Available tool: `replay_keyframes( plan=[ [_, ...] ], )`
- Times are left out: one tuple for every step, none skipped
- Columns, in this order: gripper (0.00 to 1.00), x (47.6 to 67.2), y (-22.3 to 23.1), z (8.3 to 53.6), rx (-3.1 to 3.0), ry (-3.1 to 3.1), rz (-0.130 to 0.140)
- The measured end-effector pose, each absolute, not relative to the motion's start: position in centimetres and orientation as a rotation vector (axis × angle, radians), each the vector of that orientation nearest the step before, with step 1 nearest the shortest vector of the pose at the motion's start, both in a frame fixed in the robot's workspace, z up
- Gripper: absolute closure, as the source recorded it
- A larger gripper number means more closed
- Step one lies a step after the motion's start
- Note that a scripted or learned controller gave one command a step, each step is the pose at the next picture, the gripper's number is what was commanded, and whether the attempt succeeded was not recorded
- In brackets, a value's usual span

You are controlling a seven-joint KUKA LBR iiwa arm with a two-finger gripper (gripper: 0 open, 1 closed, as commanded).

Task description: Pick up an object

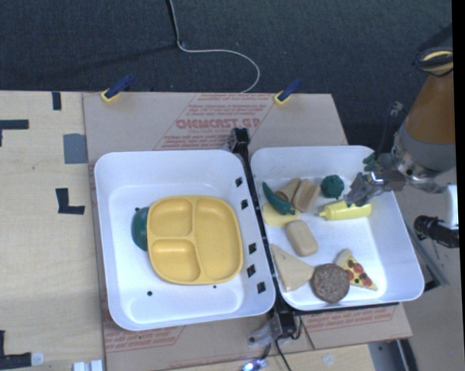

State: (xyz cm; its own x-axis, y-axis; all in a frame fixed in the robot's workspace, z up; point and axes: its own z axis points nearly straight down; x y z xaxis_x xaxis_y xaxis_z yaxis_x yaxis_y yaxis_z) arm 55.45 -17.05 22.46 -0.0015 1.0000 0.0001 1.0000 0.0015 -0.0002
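Observation:
The right bin (387,248) holds several toy foods. Among them are a yellow squeeze bottle (345,210), a dark green round piece (333,186), a green pepper (277,198), tan bread pieces (301,192), a tan loaf (300,237), a pale wedge (291,269), a brown patty (329,282) and a pizza slice (356,269). My gripper (361,189) hangs low over the bin's upper right part. It is right at the bottle's right end and just right of the dark green piece. I see nothing lifted.
The left bin (115,193) holds a yellow divided plate (195,238) with a dark green object (139,228) partly under its left edge. The arm's orange band (432,117) stands over the right bin's far right corner. Both bins rest on cardboard (207,125).

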Motion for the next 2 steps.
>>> replay_keyframes(
  plan=[
    [1.0,53.3,-11.6,23.3,-2.213,-2.225,0.001],
    [1.0,50.7,-5.7,22.5,-2.211,-2.224,0.004]
  ],
)
